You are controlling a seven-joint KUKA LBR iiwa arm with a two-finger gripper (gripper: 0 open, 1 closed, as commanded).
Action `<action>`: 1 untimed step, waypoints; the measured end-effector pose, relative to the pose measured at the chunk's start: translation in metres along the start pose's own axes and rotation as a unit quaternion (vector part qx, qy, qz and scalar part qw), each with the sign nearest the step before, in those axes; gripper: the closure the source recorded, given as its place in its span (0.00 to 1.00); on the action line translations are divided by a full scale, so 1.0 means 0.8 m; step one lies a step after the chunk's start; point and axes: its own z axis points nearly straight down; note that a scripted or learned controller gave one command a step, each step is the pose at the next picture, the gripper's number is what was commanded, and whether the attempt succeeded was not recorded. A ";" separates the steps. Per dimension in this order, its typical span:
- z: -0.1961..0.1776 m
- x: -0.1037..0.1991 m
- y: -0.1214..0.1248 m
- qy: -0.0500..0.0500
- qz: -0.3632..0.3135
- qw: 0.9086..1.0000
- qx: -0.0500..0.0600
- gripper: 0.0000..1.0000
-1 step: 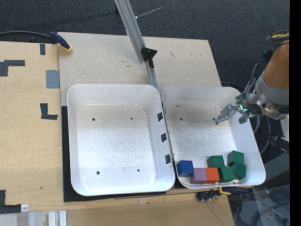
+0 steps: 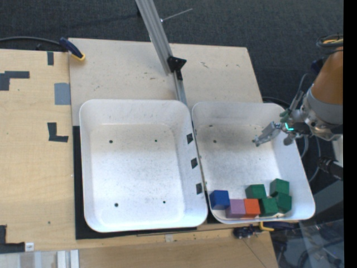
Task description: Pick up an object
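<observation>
Several small blocks lie clustered at the near edge of the right bin [image 2: 223,121]: a blue cube [image 2: 220,199], a purple block [image 2: 237,207], an orange block [image 2: 252,206] and several green blocks [image 2: 271,196]. My gripper [image 2: 275,138] hangs over the right side of that bin, well above and behind the blocks. Its two fingers stand apart, open, with nothing between them.
The left bin [image 2: 134,108] sits beside the right one, sharing a middle rim. A slanted metal rail [image 2: 159,35] runs from the top down to the bins' junction. The arm's orange band [image 2: 329,80] is at the right edge. Cables trail by the bench's right side.
</observation>
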 end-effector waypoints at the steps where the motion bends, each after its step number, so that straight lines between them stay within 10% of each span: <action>1: 0.055 0.001 -0.004 0.000 0.001 1.000 0.002 0.00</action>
